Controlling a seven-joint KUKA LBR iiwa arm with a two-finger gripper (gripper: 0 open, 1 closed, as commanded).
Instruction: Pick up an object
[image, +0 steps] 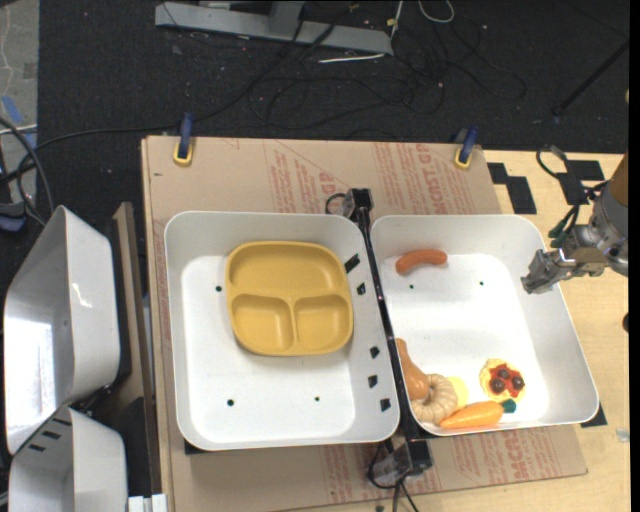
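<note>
The right bin (560, 310) holds several toy foods. An orange sausage (421, 261) lies near its far left side. At its front lie a carrot (470, 415), a tan curled pastry (437, 397), a small pizza piece (502, 380) and an orange gourd-shaped piece (408, 368). My gripper (543, 273) hovers over the right bin's far right rim, well apart from all the food, with nothing seen in it.
The left bin (190, 330) carries a yellow divided plate (290, 297). A black divider with clips (372, 300) runs between the bins. Two more white bins (60, 330) stand off the bench's left side. Blue-and-yellow clamps (183, 150) hold the board's far edge.
</note>
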